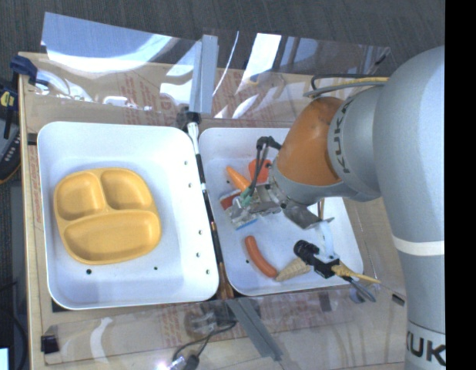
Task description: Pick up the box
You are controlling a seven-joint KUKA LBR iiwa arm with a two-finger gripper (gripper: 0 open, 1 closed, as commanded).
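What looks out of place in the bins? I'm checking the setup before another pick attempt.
Nothing stands out as spilled or damaged. The yellow divided plate sits flat in the left bin. In the right bin, the toy hot dog, carrot and ice cream cone lie loosely scattered.

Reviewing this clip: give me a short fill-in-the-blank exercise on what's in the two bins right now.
The yellow divided tray lies in the ____ bin.
The gripper is low over the ____ bin.
The yellow tray has ____ compartments.
The hot dog lies in the same bin as the ____ cone.

Missing words: left; right; three; ice cream
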